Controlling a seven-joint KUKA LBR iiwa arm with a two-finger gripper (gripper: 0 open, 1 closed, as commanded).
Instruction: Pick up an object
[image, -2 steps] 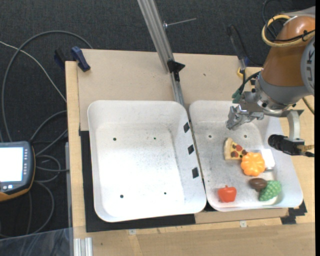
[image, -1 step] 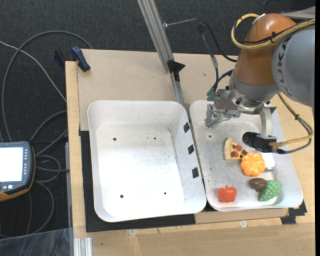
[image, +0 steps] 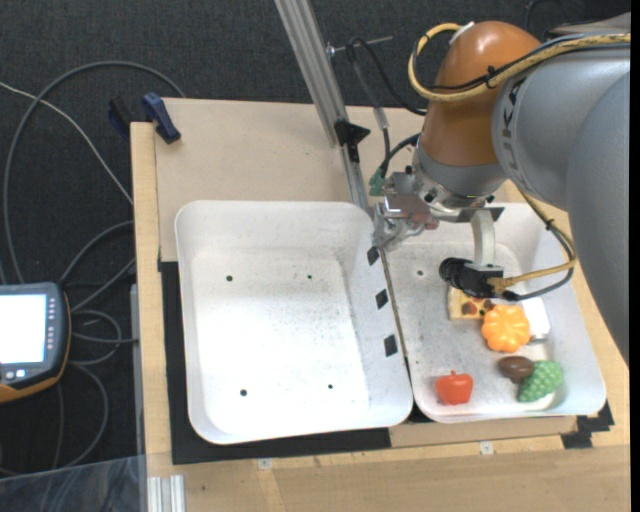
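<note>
The right bin (image: 425, 340) holds several small toys along its right side. An orange pumpkin (image: 505, 327) lies beside a white block (image: 537, 318) and a tan piece (image: 464, 306). Nearer the front are a red apple (image: 455, 387), a brown lump (image: 516, 367) and a green bunch of grapes (image: 541, 381). My gripper (image: 388, 231) hangs below the orange wrist band, over the far left corner of the right bin, close to the wall between the bins. It is well apart from all the toys, and nothing shows in it.
The left bin (image: 200, 240) stands directly left of the gripper. A slanted metal rail (image: 322, 90) rises behind the bins near the wrist. A blue clamp (image: 160, 117) sits at the bench's far left corner. Cables lie on the floor at left.
</note>
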